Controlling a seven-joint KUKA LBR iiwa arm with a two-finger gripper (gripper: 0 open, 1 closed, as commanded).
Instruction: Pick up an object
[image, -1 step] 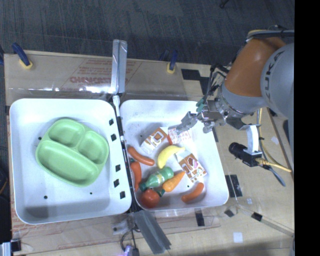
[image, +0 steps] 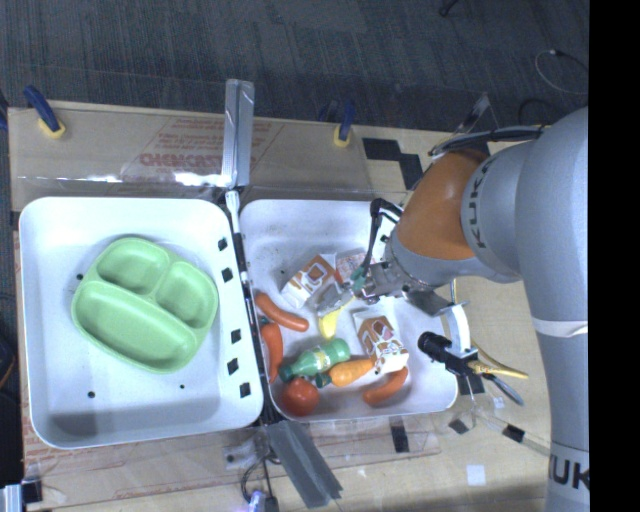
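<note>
Nearest, along the front wall of the right bin (image: 300, 212): a red tomato (image: 298, 396), touching it a green toy bottle (image: 318, 360) and an orange carrot (image: 352, 372), then a red sausage (image: 387, 386) toward the right corner. Just behind these, a small white-and-orange carton (image: 380, 338), tilted, and by the left wall an orange sausage (image: 272, 348) lying lengthwise. Further in, a second sausage (image: 282, 312) set at a slant, a small yellow piece (image: 329, 322) beside it, and another carton (image: 312, 280) near the bin's middle. Right at that carton's right side, low over the clutter, the hand (image: 365, 282), reaching in from the right under the orange band; cannot tell whether wide or narrow, and cannot see anything held. In the left bin (image: 30, 300), well apart from all this, a green divided plate (image: 147, 300) lying flat. Beyond both bins, the brown surface (image: 100, 140) with two blue clamps (image: 45, 110) at its far edge.
</note>
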